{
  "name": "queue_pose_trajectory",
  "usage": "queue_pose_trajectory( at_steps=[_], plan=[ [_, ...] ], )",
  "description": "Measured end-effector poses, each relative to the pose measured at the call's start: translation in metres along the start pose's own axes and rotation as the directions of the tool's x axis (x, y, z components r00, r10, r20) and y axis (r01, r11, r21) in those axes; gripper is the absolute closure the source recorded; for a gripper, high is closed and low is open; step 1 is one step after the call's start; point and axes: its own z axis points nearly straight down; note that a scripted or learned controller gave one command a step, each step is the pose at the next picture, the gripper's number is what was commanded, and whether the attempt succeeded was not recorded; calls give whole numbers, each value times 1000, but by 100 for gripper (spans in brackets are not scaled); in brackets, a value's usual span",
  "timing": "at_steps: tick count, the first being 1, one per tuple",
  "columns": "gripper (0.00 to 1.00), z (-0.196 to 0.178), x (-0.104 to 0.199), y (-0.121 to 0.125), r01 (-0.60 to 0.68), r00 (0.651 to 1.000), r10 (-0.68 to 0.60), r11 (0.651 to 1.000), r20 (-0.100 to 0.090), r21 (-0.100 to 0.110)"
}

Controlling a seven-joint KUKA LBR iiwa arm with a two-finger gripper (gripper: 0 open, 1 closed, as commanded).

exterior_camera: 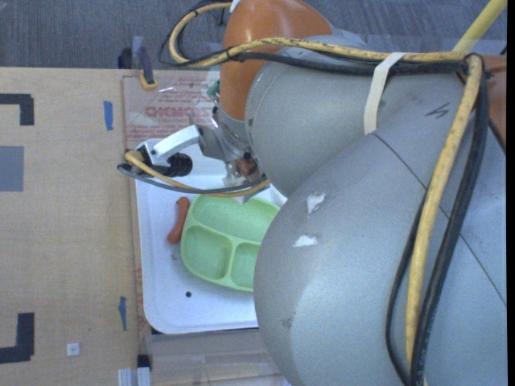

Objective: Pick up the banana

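Note:
My gripper (pixel 239 174) hangs over the far part of the white bin (pixel 161 296), just above the upper rim of a light green divided tray (pixel 217 248). The big grey arm with its orange band covers the right half of the bin and much of the tray. Nothing can be made out between the gripper and the tray rim.
A small orange-red sausage-shaped thing (pixel 177 219) lies on the bin floor just left of the green tray. A small dark speck (pixel 188 294) sits on the bin floor below it. A cardboard-coloured bench top (pixel 64 215) stretches to the left of the bin.

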Motion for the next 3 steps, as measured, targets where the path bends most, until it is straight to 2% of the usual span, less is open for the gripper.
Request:
queue_pose_trajectory(
  at_steps=[1, 2, 3],
  plan=[
    [100, 20, 57, 21, -239, 971, 239, 971, -3, 0],
    [100, 10, 57, 23, -243, 970, 243, 970, -4, -1],
    [100, 1, 70, 56, 24, 1000, -24, 1000, 3, 0]
  ],
)
